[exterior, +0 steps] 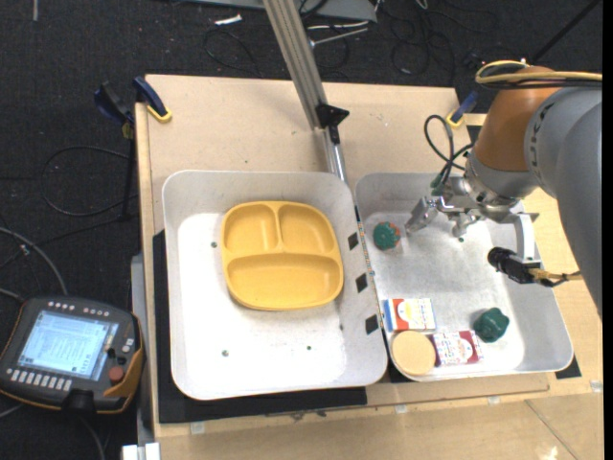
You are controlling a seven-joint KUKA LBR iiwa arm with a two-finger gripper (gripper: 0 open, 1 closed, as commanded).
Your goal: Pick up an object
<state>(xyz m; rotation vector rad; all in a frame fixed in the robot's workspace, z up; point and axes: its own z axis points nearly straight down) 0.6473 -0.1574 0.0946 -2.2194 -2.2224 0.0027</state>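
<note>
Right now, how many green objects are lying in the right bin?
2. One small green object lies near the bin's left wall, beside the gripper; a darker green one lies near the front right corner. The arm may hide others.

I work in a robotics lab: a plywood bench (249, 132) clamped at its corners, loose cables (383, 27) on black floor, teach pendant (67, 353) beside 2 bins.

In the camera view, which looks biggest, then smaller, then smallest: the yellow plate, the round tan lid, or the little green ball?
1. The yellow plate, by far the biggest.
2. The round tan lid.
3. The little green ball, the smallest.
</note>
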